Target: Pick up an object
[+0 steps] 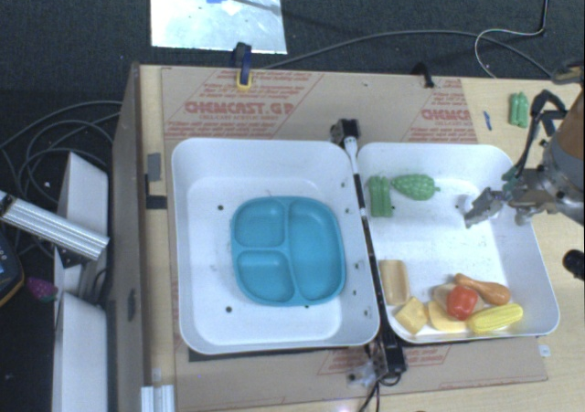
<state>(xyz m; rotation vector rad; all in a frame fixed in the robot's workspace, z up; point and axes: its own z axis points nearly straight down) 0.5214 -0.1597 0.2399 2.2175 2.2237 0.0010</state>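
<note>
At the right bin's [526,218] near edge a cluster of toy food was seen: a corn cob [494,317], a tomato [462,301], a carrot [484,290]. Nothing appeared lifted, so the pick was judged still undone. The gripper [479,207] was held above bare bin floor, apart from the cluster; its opening could not be told.

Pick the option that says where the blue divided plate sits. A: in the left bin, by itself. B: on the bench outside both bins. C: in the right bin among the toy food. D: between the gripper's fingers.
A: the blue divided plate lies flat in the left bin, while the toy food, such as the red tomato, lies in the right bin.
</note>
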